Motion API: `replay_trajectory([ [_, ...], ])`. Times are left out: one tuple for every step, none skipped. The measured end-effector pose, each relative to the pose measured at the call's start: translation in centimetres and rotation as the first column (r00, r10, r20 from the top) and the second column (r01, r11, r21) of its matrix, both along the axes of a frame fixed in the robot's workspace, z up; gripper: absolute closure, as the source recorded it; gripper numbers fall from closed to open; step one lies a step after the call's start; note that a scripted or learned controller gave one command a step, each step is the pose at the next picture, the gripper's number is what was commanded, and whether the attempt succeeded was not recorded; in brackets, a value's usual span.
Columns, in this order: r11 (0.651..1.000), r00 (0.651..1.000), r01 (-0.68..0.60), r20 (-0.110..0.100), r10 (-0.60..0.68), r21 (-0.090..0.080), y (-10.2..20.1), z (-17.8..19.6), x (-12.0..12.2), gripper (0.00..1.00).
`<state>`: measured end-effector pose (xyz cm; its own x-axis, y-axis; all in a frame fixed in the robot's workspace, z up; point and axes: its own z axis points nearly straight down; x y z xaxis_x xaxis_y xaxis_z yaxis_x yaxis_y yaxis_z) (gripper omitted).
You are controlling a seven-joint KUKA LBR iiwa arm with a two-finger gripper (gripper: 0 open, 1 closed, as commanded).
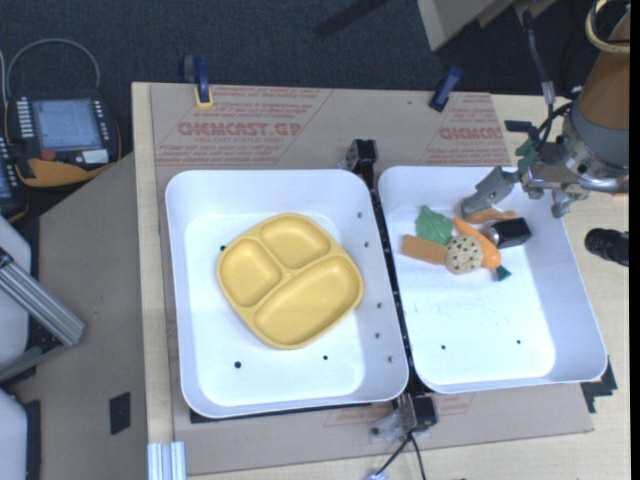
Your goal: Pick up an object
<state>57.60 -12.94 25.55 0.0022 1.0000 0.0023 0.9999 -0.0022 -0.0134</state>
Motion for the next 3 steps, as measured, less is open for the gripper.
replay_trajectory([
  [1.0,1.0,-0.003,0.012,0.003,-0.002,0.0,0.7,0.2,0.0],
  [1.0,1.0,-0.002,0.006,0.002,0.0,0.8,-5.3,-0.3,0.0],
  [1.0,1.0,-0.002,0.005,0.002,0.0,1.5,-11.6,-0.4,0.0],
])
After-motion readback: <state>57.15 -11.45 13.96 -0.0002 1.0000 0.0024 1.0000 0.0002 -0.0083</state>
